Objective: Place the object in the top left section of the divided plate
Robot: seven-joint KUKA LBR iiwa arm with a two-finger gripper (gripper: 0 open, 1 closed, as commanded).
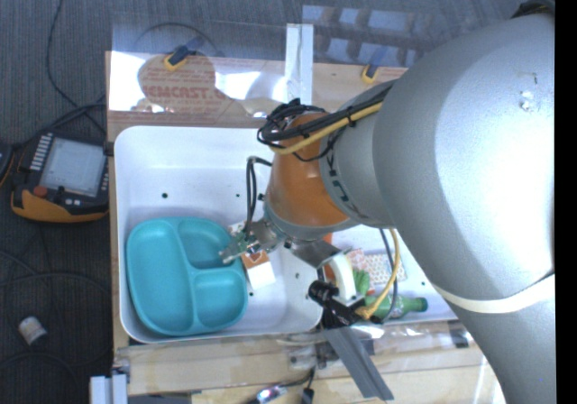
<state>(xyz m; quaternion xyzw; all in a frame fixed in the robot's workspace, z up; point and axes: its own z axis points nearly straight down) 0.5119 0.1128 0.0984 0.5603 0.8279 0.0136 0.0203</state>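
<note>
You have the grey arm (469, 168) coming in from the right, its orange band (302, 190) hanging over the middle of the worktop (225, 78). Its pincer (248, 247) sits low at the right rim of the teal divided plate (185, 276), which lies in the near left part of the left white bin (180, 159). You can see a small object (256, 258) with orange and white on it right at the pincer tip, just beside the plate's right edge, but you cannot tell whether the fingers are around it or how wide they stand. The plate shows 3 sections. In the right bin, near the arm, you have a green bottle (401, 306) and a patterned packet (365, 262). On the floor to the left lies a handheld control pendant (59, 179).
</note>
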